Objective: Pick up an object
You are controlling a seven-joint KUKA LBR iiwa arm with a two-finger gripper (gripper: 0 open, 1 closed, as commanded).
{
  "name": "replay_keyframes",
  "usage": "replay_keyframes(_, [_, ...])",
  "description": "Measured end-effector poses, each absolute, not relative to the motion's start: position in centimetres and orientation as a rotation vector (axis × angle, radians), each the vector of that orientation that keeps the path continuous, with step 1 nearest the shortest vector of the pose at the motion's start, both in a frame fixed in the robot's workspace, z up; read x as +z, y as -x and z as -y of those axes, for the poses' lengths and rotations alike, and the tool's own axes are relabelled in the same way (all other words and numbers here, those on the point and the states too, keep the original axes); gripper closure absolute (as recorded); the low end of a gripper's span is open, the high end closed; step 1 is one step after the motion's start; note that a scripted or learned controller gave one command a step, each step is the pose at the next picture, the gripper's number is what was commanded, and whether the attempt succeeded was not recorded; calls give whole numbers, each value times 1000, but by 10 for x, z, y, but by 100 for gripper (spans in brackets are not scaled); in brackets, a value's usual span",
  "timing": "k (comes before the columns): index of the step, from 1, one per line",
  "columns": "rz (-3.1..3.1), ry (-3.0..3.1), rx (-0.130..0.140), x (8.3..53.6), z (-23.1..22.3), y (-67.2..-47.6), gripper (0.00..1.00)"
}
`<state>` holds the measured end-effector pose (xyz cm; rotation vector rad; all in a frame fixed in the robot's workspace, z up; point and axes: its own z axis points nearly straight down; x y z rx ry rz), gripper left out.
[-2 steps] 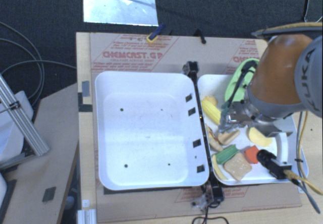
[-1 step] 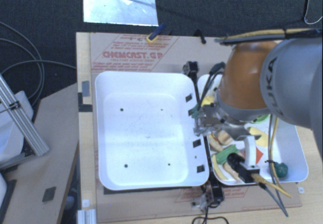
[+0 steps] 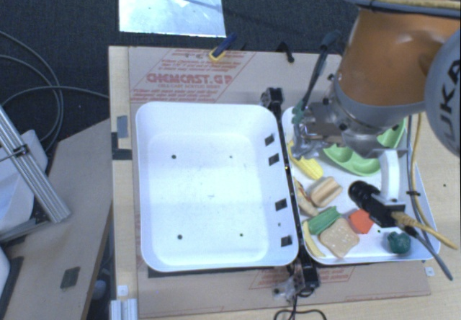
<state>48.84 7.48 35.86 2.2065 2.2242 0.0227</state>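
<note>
I am watching from above as the arm (image 3: 392, 45) reaches in from the right over the right bin (image 3: 364, 256). The end effector (image 3: 306, 137) sits low over that bin's far left corner, just inside the wall beside the left bin (image 3: 209, 181). The bulk of the wrist blocks my look at it, so I cannot tell whether the end effector is spread or pressed together.

All the candidates for picking lie in the right bin. A yellow corn piece (image 3: 308, 166) lies by the left wall, just nearer than the end effector; I cannot tell if the two touch. Toward the near edge come a tan bread roll (image 3: 325, 189), then a green pod (image 3: 324, 218), and a pale toast slice (image 3: 339, 238) close to the near edge. An orange block (image 3: 360, 222) sits just right of the green pod. A dark teal ball (image 3: 397, 242) lies by the near right corner. A green dish (image 3: 358, 159) rests toward the far edge, partly covered by the arm.
</note>
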Motion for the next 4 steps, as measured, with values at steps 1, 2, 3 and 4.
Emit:
replay_keyframes(1, [-2232,-2207,14,412,-135,-487,100])
replay_keyframes(2, [-2231,-2206,9,420,-131,-488,100])
replay_keyframes(3, [-2238,-2198,11,431,-131,-488,100])
replay_keyframes(4, [-2244,-2189,14,442,-131,-489,100])
